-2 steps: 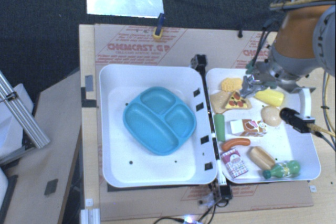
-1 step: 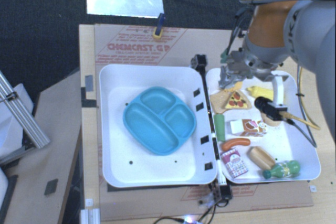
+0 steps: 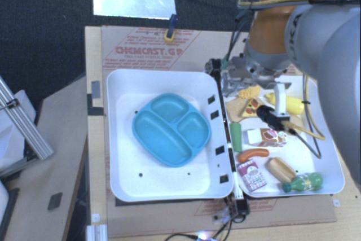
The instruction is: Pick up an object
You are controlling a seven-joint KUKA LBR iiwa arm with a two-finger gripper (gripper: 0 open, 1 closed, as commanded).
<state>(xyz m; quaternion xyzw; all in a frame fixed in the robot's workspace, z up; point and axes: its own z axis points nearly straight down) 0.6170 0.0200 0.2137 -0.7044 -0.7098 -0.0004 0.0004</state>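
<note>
My gripper (image 3: 232, 85) hangs low over the far left corner of the right bin (image 3: 330, 169), close to the divider between the bins. Just to its right lies a pizza slice (image 3: 248, 106) with a yellow wedge (image 3: 250, 91) above it. A yellow corn-like piece (image 3: 293, 104) rests further right. Nearer the front I see a green cucumber (image 3: 235, 136), a white and red cake slice (image 3: 265, 136), an orange sausage (image 3: 253, 154), a red packet (image 3: 252, 174), a brown bread roll (image 3: 280, 169) and a green bottle (image 3: 303, 182). Nothing shows between the gripper and these.
The left bin (image 3: 121, 172) holds a blue divided plate (image 3: 171, 128). The grey arm with its orange band (image 3: 276, 14) covers the far right of the right bin. Black clips (image 3: 219, 150) line the divider between the bins.
</note>
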